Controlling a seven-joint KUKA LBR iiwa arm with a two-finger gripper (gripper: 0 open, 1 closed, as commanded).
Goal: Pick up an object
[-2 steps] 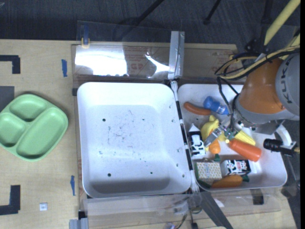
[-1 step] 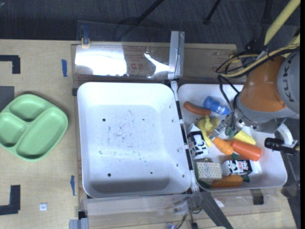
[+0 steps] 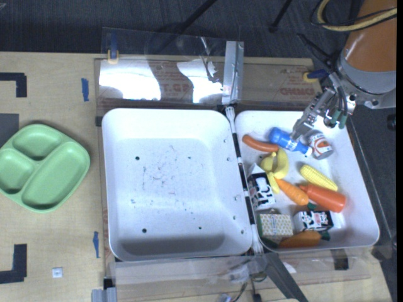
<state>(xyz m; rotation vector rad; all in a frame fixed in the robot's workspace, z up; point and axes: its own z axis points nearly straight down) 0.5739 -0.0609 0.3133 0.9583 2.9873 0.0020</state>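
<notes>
Camera view: carton (image 3: 261,191) label unreadable, gripper (image 3: 302,129) nearby.

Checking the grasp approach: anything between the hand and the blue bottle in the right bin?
Nothing visible. The hand is right at the blue bottle, upper part of the right bin; the hot dog lies just left.

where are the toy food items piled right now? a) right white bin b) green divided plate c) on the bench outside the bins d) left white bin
a: the corn cob, carrot, hot dog and the other toys all lie in the right white bin, where the gripper hangs over a blue bottle.
</notes>
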